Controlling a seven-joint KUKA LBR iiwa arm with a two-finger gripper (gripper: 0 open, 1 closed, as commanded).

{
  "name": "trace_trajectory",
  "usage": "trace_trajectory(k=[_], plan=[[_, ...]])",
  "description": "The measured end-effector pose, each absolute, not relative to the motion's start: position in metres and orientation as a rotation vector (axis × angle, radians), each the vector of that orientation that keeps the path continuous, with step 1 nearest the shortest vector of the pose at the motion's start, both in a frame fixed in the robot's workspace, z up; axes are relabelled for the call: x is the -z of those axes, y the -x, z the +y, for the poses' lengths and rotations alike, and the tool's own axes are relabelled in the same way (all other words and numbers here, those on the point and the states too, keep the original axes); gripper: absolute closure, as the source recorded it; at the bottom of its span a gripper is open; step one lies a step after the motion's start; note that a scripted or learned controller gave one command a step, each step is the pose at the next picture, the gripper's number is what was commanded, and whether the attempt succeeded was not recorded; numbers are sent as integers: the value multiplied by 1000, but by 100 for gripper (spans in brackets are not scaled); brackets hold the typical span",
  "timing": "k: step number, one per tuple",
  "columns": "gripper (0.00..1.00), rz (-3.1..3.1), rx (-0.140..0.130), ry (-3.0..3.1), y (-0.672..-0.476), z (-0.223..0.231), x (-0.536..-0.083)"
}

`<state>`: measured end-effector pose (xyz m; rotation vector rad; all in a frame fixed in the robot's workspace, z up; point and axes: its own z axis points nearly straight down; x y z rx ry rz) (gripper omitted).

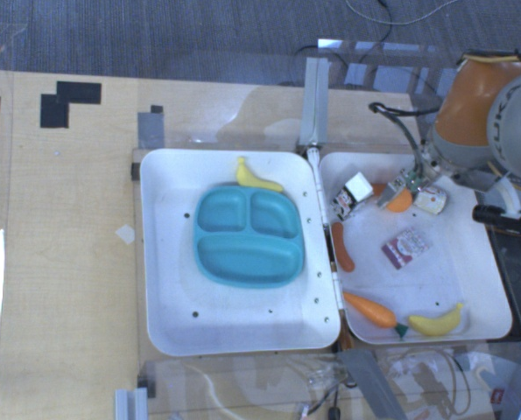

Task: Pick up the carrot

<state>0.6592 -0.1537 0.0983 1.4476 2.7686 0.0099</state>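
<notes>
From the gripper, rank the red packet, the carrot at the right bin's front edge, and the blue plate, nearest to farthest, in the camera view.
Measured from the gripper at the back of the right bin:
1. Red packet, mid right bin, just in front of the gripper.
2. Carrot, at the right bin's front edge, beside a banana.
3. Blue plate, in the left bin.

Blue-grey carpet floor (155,16); light wood bench (59,261).
</notes>
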Motion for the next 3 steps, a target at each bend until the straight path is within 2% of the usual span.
trace_trajectory(k=[1,2,3], plan=[[100,2735,-4,-1534,-671,-96,-213],[100,2788,-5,-1432,-671,-69,-313],[100,3014,-2,-880,-594,-33,-238]])
